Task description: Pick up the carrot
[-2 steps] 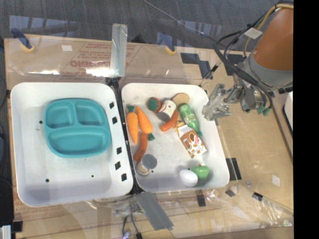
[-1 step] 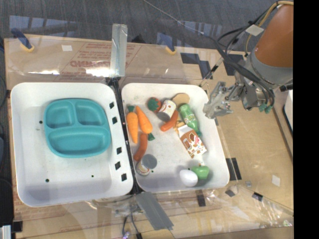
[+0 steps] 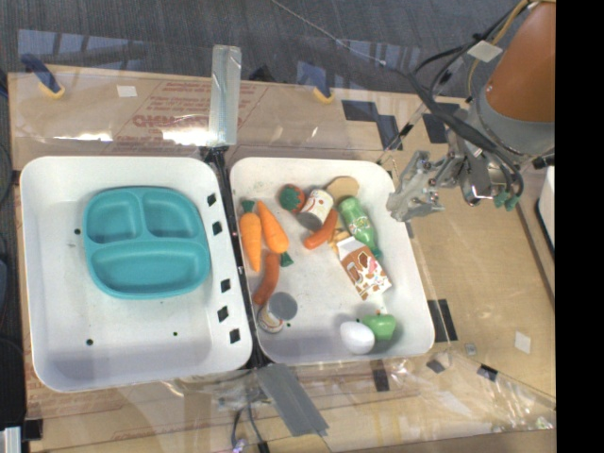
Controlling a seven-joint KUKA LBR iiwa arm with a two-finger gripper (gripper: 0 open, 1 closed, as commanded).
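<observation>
The left bin (image 3: 38, 281) holds a teal divided plate (image 3: 146, 242). In the right bin (image 3: 415, 291), carrots (image 3: 250, 239) lie close against the left wall (two side by side, a third piece just below them). A small can (image 3: 276, 311) sits below, with a strawberry (image 3: 290, 196), a green bottle (image 3: 359, 221) and a carton (image 3: 363, 270) further right. The gripper (image 3: 413, 194) hangs over the bin's right rim; its fingers' spread cannot be made out.
</observation>
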